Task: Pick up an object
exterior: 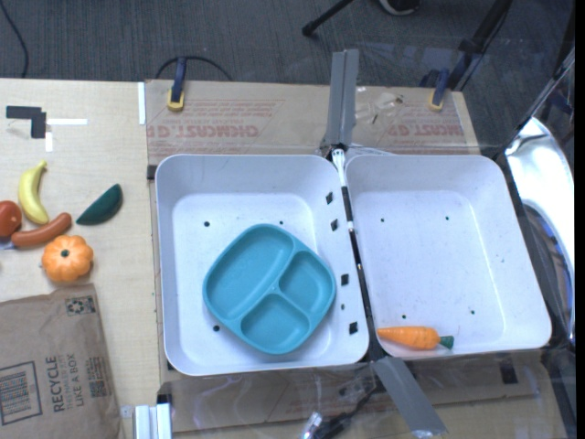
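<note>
While I monitor the bench remotely, the toy carrot [409,337] lies flat in the right bin [516,245], against its near wall by the left corner, green tip pointing right. A teal divided plate [270,288] rests in the left bin [165,245]. I cannot tell the end effector's state.

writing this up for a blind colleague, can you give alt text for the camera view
Two shallow white bins sit side by side on a bench: the left bin holds a blue divided plate, and the right bin holds a toy carrot at its near edge. Left of the bins lie a toy banana, sausage and small pumpkin.
</note>
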Tool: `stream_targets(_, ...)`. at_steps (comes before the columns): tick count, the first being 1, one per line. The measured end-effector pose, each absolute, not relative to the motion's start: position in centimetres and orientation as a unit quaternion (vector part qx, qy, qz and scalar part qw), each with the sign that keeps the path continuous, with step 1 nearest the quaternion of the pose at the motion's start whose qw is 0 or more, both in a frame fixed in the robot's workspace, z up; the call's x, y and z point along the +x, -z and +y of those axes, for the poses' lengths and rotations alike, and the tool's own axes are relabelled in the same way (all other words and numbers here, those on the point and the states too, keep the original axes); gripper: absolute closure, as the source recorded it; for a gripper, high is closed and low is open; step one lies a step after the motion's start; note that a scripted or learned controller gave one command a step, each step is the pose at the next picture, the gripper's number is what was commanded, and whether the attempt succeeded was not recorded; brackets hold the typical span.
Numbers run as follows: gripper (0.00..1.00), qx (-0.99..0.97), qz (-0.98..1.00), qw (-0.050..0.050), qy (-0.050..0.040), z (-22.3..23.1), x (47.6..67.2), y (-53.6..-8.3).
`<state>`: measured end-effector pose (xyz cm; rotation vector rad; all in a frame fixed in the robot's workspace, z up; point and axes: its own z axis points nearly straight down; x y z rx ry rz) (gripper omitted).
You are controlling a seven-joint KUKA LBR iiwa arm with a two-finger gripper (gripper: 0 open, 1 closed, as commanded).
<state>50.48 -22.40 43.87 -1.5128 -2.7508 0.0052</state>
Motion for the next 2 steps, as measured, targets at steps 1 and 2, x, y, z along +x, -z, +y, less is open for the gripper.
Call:
stream_targets(1, 0.00, -0.482, -0.876, 0.001, -0.0017, -22.4, 50.5, -43.9)
stream_targets(2, 0.00, -0.271, -0.963, 0.003, 0.0002, -17.6, 47.9, -26.0)
